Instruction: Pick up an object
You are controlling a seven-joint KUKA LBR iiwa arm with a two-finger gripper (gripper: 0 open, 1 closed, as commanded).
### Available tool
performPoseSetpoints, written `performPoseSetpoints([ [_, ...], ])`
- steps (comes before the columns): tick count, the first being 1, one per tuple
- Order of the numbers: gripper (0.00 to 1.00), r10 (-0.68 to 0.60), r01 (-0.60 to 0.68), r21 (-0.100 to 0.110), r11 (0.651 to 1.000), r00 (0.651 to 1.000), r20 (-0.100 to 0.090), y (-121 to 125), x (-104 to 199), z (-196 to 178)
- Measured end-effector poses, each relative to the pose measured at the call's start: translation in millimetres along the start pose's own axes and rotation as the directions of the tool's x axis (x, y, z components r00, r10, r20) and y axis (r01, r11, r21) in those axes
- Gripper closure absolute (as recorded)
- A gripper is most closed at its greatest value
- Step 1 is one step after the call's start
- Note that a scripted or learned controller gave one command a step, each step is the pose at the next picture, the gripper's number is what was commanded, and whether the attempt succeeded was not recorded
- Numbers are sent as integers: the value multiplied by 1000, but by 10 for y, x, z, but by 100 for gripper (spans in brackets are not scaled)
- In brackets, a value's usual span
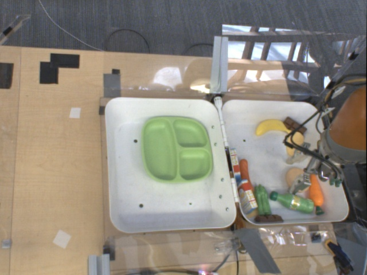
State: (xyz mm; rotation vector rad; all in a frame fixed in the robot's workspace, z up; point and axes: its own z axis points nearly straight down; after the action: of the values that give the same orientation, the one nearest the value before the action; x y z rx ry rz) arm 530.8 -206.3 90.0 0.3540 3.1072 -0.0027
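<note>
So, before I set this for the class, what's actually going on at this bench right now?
A robot arm reaches in from the right over the right bin, which holds toy food: a banana, a carrot, a green bottle and more. Its pincer is down among the items near the carrot, but nothing is visibly gripped yet. The left bin holds a green divided tray, untouched.

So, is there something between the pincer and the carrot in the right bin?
Nothing visible stands between them. The pincer is low in the right bin, right beside the carrot. An egg-like thing lies to its left and the green bottle just below-left of the carrot, both close but not in between.
</note>
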Motion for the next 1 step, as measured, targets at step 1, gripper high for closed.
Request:
performPoseSetpoints([
  [1,100,-7,7,1,1000,1000,15,13,-49,-125],
])
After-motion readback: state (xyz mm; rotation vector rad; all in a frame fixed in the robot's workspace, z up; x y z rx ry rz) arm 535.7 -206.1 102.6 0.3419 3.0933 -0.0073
